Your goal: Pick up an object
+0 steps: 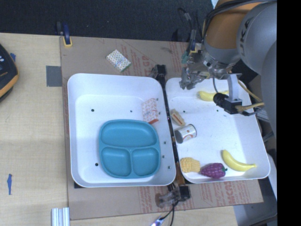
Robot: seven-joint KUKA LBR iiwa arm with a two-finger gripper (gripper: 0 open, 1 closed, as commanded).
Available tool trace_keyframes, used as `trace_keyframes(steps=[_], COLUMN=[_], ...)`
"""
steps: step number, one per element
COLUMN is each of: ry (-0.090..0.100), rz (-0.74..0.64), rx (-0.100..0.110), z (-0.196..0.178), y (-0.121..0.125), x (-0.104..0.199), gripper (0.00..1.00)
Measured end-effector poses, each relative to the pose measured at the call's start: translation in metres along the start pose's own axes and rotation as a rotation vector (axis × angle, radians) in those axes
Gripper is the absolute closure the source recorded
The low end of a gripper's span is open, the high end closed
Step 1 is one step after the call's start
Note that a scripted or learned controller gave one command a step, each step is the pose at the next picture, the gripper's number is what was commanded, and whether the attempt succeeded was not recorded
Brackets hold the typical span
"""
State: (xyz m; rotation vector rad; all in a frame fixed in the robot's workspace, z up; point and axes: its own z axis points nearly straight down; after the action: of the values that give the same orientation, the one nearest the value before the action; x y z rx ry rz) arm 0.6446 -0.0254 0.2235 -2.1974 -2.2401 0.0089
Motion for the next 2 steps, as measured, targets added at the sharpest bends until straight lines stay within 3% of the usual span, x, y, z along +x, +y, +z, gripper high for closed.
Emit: trace_keyframes(steps=[1, 2], ry=[0.000, -0.001], rz=[-0.001, -0.005], rx=[0.000, 0.000], z=[0.000, -0.010], y=[0.000, 0.000], x=[0.000, 0.000], gripper=[0.00, 1.00])
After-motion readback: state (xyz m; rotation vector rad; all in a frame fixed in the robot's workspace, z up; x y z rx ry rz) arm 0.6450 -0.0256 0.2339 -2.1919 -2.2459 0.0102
